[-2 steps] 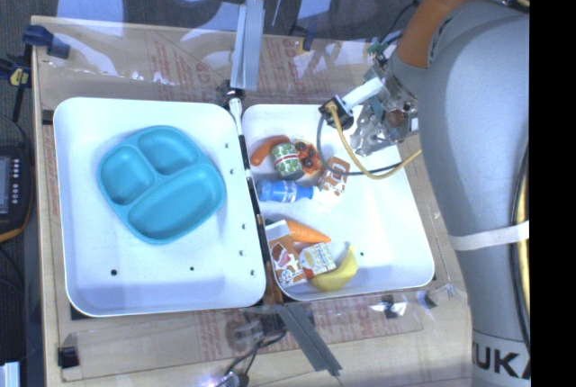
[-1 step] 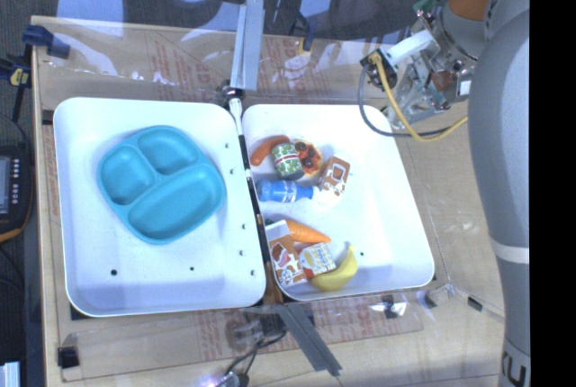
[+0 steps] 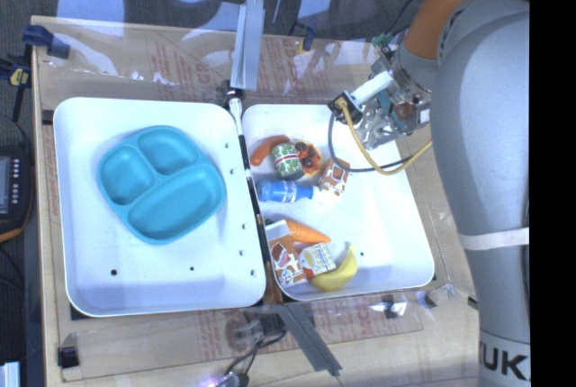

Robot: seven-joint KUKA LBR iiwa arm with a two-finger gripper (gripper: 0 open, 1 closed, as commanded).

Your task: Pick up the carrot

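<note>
Two white bins sit side by side, and the right bin (image 3: 409,223) serves as the landmark. Toward the near end of that bin, close to its left wall, lies the carrot (image 3: 307,233), an orange wedge pointing right, with a white-and-red packet (image 3: 292,259) touching it on the near side and a yellow banana (image 3: 337,274) curled just beyond the packet, against the near rim. Farther up the bin from the carrot lies a blue bottle (image 3: 283,191) on its side, and beyond that, near the bin's far left corner, a cluster of a green-and-red can (image 3: 288,160), an orange piece (image 3: 266,148) and a small carton (image 3: 334,177). The gripper (image 3: 373,126) hovers over the bin's far right corner, well apart from the carrot, with a yellow cable looping beneath it; nothing is visible between its fingers, and how wide they stand cannot be told. The left bin (image 3: 81,268), beside the right bin's left wall, holds a blue divided plate (image 3: 162,183)
</note>
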